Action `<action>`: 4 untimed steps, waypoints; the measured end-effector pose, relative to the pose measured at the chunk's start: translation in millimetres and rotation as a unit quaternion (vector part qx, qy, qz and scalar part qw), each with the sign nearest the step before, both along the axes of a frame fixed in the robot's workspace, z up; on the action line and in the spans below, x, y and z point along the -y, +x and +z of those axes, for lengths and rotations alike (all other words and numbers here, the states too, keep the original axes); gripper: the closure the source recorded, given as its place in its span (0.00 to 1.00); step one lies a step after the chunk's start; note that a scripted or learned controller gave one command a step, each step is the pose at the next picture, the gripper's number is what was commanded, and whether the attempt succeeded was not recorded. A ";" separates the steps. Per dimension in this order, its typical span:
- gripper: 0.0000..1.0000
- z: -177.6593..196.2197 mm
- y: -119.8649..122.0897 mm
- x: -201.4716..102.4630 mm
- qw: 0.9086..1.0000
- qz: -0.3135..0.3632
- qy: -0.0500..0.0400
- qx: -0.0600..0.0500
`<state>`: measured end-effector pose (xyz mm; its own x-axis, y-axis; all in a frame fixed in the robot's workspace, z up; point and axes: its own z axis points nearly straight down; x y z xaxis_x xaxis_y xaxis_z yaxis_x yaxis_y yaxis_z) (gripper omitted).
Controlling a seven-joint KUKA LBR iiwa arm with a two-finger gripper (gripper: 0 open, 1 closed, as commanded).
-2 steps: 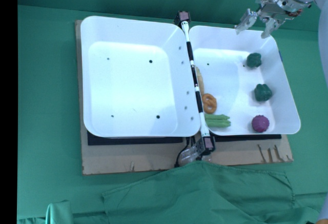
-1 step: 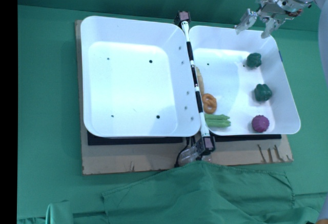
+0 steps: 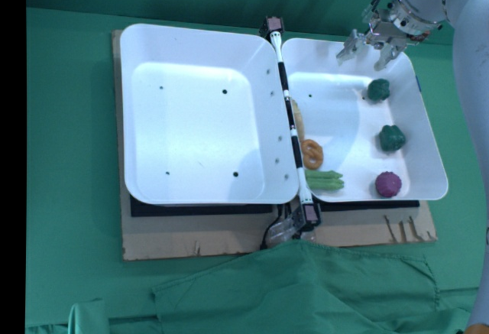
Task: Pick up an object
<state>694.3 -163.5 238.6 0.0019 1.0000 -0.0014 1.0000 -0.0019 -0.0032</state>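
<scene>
My gripper (image 3: pixel 365 55) hangs open over the far edge of the right bin (image 3: pixel 328 57), with nothing between its fingers. Just below and right of it lies a dark green broccoli-like piece (image 3: pixel 378 89). A second dark green piece (image 3: pixel 392 138) sits farther down the right side, and a purple ball (image 3: pixel 388 184) rests near the front right corner. Along the bin's left wall lie a tan bread-like piece (image 3: pixel 296 117), a pretzel (image 3: pixel 312 154) and green beans (image 3: pixel 325 180).
The left bin (image 3: pixel 199 42) stands beside the right one, with a black-and-white divider bar (image 3: pixel 286 107) between them. Both rest on a cardboard sheet (image 3: pixel 153 241). Green cloth (image 3: pixel 306 286) is bunched at the front.
</scene>
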 end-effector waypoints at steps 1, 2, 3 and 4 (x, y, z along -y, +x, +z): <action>0.00 -55.3 3.6 5.1 1.000 0.000 0.001 -0.001; 0.00 -53.8 4.3 6.2 1.000 0.001 0.000 0.000; 1.00 -40.2 6.1 1.4 1.000 0.002 0.004 0.000; 1.00 6.9 9.6 2.5 1.000 0.000 -0.001 0.007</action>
<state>703.9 -166.0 245.5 0.0020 1.0000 -0.0031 0.9999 -0.0020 0.0106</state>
